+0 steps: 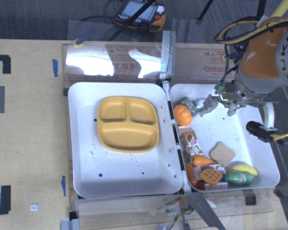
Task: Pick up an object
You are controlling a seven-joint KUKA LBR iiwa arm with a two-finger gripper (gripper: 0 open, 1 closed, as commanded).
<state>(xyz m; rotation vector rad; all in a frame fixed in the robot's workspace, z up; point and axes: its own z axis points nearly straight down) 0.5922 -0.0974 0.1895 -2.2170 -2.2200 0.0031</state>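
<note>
The left bin [86, 176] holds a yellow plate [128, 123] with three compartments, lying flat near the bin's middle. The right bin [259, 147] holds the small things, crowded along its left wall and near corner: an orange [182, 115] at the top, a packet [189, 143] below it, a carrot [201, 161], a toast slice [222, 154], a waffle [210, 177], a green bottle [238, 178] and a banana [243, 168].

The arm [266, 56] reaches in from the right, its wrist low over the far part of the right bin and its gripper [202, 107] stretched leftward at a slant. The tip sits just beside the orange, near something green next to it; whether the claw is apart or together I cannot tell.

The orange looks the likeliest target. It is probably a light, hollow plastic toy: stiff, smooth, round, so likely to roll or squirt out of a loose pinch. A hold across its widest middle seems best, but it lies close to the wall, which leaves little room on that side. The toast and waffle, being flat, would want an edge pinch.
</note>
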